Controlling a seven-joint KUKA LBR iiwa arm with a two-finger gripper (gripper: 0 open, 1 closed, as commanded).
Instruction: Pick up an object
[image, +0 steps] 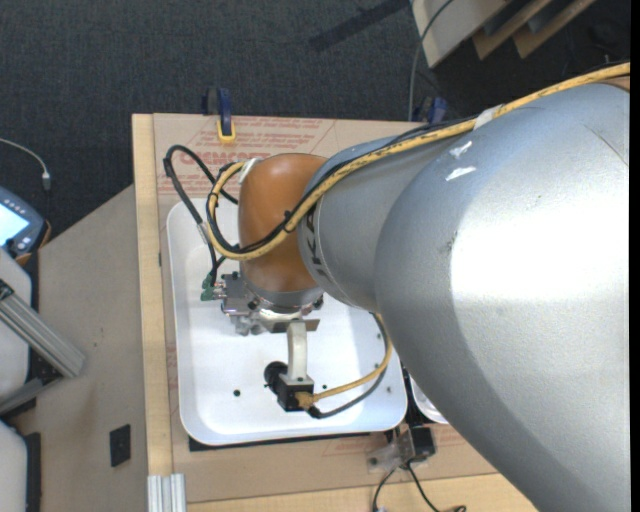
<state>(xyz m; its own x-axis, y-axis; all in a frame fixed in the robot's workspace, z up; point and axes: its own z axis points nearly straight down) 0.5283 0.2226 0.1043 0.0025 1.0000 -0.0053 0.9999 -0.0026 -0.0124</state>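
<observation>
My gripper hangs low over the middle of the left white bin, under the orange wrist band. I see its grey metal body from above, and the wrist hides what lies beneath it. A small green thing peeks out at the gripper's left edge; whether it is held I cannot say. On the bin floor in front of the gripper sits a tiny dark speck.
The big grey arm covers the right half of the view, leaving a sliver of the right bin visible. The brown bench board frames the bins, with blue clamps at its back edge.
</observation>
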